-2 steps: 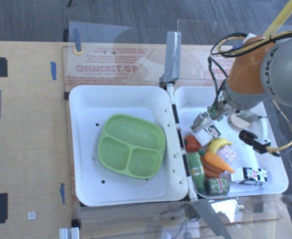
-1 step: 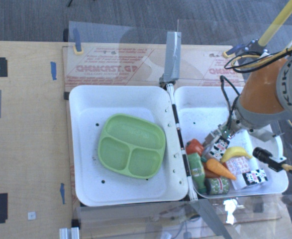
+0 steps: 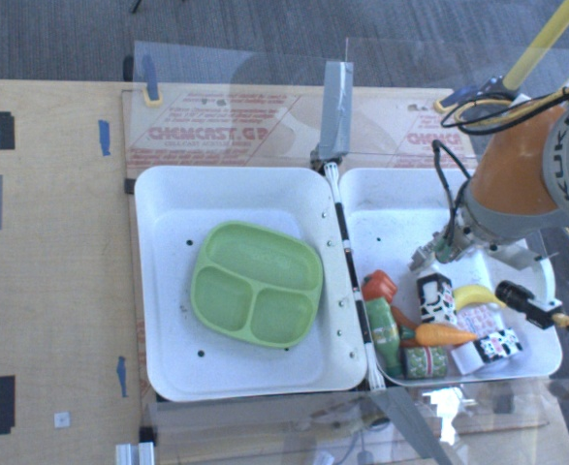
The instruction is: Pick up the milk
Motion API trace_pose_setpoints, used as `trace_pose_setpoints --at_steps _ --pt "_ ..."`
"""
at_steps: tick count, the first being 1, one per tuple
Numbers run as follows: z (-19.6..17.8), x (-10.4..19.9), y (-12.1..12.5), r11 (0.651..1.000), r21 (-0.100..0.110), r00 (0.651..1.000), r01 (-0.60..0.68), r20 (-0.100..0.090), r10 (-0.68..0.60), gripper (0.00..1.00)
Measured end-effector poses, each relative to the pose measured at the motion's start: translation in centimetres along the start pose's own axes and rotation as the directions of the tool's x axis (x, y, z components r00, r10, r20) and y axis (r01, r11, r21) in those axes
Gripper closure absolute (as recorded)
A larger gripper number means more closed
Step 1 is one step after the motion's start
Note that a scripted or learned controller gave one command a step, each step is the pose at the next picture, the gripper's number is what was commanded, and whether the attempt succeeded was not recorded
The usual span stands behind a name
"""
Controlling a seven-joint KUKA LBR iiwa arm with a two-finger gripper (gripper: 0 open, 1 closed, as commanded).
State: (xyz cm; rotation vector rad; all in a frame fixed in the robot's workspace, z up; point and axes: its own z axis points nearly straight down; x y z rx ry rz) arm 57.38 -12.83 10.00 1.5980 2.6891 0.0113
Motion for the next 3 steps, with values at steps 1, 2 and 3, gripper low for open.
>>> trace_pose_setpoints --at_steps 1,2,3 --pt "-8.5 3.9 1.5 0.99 0.011 0.99 -0.144 -0.004 0.144 1.0" --pt "-8.5 3.9 1.5 0.989 0.011 0.99 -0.144 -0.004 0.144 0.0" --pt "1.2 3.6 -2.8 1.0 0.007 1.0 0.02 -0.003 -0.02 0.0"
